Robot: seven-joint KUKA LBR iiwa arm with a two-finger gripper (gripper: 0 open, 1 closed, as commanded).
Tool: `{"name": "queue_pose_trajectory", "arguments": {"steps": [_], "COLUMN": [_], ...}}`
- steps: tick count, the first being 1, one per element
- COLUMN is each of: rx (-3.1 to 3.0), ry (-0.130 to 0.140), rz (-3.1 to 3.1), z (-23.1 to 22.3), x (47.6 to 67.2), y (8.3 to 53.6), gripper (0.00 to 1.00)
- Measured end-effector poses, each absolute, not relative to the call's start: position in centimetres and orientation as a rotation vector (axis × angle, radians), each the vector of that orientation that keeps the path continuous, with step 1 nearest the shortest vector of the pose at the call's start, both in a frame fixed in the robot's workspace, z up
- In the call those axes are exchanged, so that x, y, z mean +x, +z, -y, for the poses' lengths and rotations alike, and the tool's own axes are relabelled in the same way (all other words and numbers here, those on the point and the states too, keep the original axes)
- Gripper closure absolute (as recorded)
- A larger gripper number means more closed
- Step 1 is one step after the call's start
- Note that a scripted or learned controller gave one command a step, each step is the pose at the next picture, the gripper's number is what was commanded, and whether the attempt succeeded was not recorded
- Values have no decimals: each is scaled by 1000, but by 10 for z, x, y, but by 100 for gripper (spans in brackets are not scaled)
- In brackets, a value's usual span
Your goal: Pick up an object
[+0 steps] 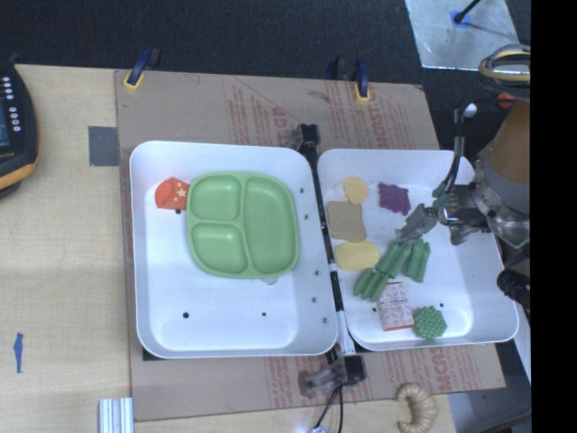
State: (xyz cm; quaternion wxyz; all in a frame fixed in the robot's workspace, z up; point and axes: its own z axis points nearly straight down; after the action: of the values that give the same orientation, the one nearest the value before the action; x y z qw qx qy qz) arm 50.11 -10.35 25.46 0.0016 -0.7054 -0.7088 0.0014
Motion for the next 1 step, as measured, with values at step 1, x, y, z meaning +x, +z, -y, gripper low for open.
{"name": "queue_pose_trajectory", "arguments": {"steps": [1], "rx": [-2217], "ry": [9], "rz": [2225], "z": [148], "x": [555], "y": [175], "gripper": [0]}}
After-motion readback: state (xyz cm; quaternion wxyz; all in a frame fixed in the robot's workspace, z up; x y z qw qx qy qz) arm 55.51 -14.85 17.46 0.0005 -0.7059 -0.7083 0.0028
